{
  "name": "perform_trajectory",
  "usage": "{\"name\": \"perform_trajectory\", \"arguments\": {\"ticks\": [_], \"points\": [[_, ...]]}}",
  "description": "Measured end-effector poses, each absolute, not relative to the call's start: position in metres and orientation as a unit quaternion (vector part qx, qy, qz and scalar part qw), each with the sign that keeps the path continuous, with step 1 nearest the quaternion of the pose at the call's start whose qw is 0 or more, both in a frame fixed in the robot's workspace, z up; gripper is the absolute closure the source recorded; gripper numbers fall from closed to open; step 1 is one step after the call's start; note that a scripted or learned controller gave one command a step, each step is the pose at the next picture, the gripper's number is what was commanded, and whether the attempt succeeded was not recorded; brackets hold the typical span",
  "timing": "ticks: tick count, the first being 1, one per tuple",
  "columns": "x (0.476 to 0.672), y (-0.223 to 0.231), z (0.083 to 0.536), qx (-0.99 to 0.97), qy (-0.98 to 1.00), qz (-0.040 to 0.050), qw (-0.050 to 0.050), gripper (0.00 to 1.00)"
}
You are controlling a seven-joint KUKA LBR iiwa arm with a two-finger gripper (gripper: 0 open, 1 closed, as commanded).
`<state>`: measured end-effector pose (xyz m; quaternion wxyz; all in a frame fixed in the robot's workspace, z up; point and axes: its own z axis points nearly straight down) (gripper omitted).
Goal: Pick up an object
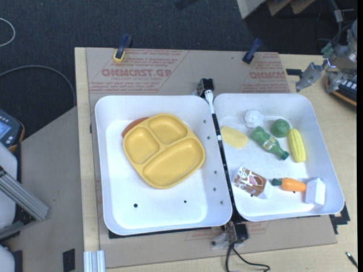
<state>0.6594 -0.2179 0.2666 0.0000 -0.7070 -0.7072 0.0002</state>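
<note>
The right bin (323, 152) holds several toy foods. Among them are a pale yellow piece (234, 136), a small white item (252, 117), a green bottle (269, 142), a green ball (279, 127), a yellow corn cob (296, 145), an orange carrot (292, 184), a white block (316, 191) and a brown packet (250, 182). My gripper (309, 76) hangs beyond the far right corner of that bin, outside it and apart from every object. Nothing shows in its grasp.
A yellow divided plate (164, 150) lies in the left bin (108, 169), with an orange edge (128, 129) peeking out from under it. Two clamps (120, 50) (252, 50) hold the cardboard at the back. Clutter stands at the far right (343, 84).
</note>
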Motion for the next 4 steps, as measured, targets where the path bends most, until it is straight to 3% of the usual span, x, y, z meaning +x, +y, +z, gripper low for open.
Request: {"name": "perform_trajectory", "arguments": {"ticks": [1, 2, 3, 4], "points": [[0.615, -0.155, 0.401, -0.705, -0.71, -0.0052, -0.007, 0.0], [0.546, -0.099, 0.427, -0.705, -0.709, -0.0008, 0.001, 0.0], [0.477, -0.011, 0.424, -0.703, -0.711, 0.0, 0.003, 0.0], [0.476, 0.057, 0.268, -0.705, -0.709, 0.0064, 0.007, 0.0]]}}
